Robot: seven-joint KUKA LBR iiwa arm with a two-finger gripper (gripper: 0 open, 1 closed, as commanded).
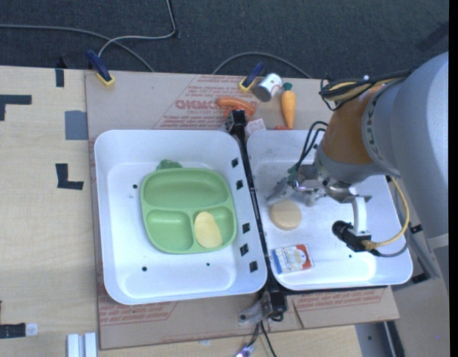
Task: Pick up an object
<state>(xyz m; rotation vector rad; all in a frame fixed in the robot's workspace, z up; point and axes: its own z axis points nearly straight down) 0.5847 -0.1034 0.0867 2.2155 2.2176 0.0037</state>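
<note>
Nearest the camera, at the near edge of my right bin (378,274), lies a small red-and-white packet (292,258), flat on the bin floor.

Going left to right: bench (36,222) of pale wood with dark tape marks, then a cardboard sheet (140,103) under both bins. Left bin (110,199) holds a green divided plate (188,207); a yellow oval piece (207,230) sits in the plate's near-right compartment. Something green (168,164) pokes out at the plate's far-left edge, can't tell what. Black clips run down the seam between the bins.

Beyond the bins on the cardboard: a blue-and-yellow clamp (100,67) far left, an orange item (236,104), another clamp (252,77), a small white cylinder (269,86), a toy carrot (288,107).

Right bin: a round tan disc (285,215) lies near the bin's left side, beyond the packet and apart from it. My claw (287,190) hangs just beyond the disc, fingers pointing left and low over the bin floor. Disc is just beside the fingertips, near side; contact can't be judged. How wide the fingers stand I can't tell, and nothing shows between them.

My arm (407,125) comes in from the right, orange band (352,129) above the wrist, black and yellow cables looping round it.
</note>
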